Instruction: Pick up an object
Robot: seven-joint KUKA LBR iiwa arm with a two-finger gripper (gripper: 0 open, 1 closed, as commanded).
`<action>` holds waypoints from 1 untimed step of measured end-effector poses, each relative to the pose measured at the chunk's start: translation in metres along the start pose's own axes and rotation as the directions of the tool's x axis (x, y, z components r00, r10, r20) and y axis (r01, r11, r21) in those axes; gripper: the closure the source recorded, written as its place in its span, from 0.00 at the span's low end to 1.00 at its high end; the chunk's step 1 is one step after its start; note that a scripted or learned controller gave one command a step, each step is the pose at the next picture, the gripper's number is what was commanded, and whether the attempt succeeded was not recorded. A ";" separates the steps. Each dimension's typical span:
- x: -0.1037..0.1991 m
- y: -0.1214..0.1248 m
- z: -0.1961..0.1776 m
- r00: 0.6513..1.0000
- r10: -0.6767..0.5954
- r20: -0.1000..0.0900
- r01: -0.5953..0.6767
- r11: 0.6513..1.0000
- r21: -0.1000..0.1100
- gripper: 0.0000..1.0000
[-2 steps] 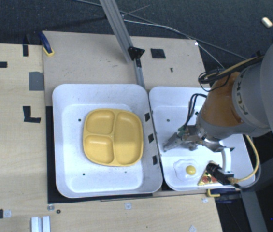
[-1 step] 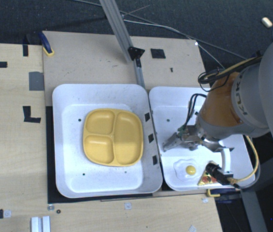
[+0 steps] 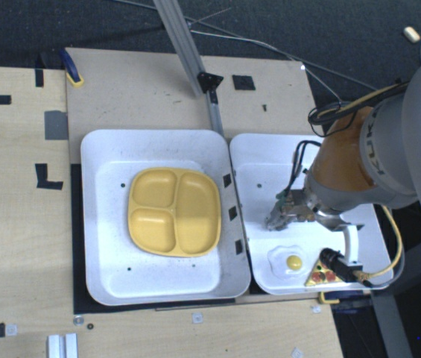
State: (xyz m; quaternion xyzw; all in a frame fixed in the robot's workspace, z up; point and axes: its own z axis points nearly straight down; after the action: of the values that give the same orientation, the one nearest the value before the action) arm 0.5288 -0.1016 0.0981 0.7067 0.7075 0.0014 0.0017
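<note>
I see my gripper (image 3: 277, 216) mid right bin (image 3: 258, 155), jaw state unclear; fried egg (image 3: 287, 261) near the front rim, open floor leftward.

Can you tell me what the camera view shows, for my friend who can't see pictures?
A grey and orange robot arm reaches down into the right white bin, its gripper low above a toy fried egg and a small red and yellow thing near the bin's front edge. The left white bin holds a yellow plate with three sections.
</note>
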 end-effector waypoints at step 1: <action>0.003 -0.009 -0.049 1.000 0.000 -0.001 0.000 1.000 0.005 1.00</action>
State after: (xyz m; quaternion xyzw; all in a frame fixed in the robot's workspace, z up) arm 0.5194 -0.0982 0.1471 0.7068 0.7074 0.0001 -0.0002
